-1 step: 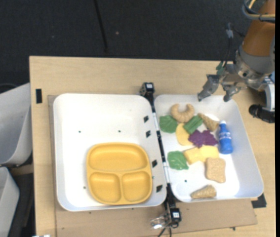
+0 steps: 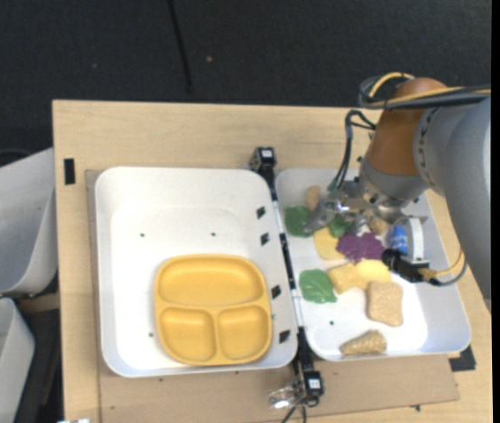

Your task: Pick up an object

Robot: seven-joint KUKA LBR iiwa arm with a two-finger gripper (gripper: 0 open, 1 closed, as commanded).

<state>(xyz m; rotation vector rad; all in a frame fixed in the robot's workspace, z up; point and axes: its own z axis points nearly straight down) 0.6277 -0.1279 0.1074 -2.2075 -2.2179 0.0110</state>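
A: Left side first. The shallow white plastic left bin point(image 2: 126, 236) holds a smooth yellow three-compartment plastic tray point(image 2: 212, 308) with rounded corners, sitting toward its near edge.

B: And the shallow white plastic right bin point(image 2: 439, 324)?

A: It carries the clutter. Two flat green leaf-shaped pieces, one point(image 2: 299, 221) at the far left of the heap and one point(image 2: 317, 285) nearer the divider. A lumpy purple piece point(image 2: 360, 246) sits in the middle, and a pale yellow soft-looking piece point(image 2: 326, 241) is just beside it on the left. A tan bread-like slab point(image 2: 384, 304) with a rough, crumbly surface lies nearer the camera. A smaller grainy tan crust-shaped piece point(image 2: 363, 345) is near the front rim. A small blue item point(image 2: 399, 237) sits at the right; its shape is too blurred to tell.

B: The arm?

A: The grey arm with the orange band point(image 2: 397, 144) reaches in from the right. The metal tool point(image 2: 336, 209) is low over the far part of the heap, between the green leaf and the purple lump.

B: Tool spread or closed?

A: The view does not settle that. Both bins rest on the light wood-grain tabletop point(image 2: 170, 135).
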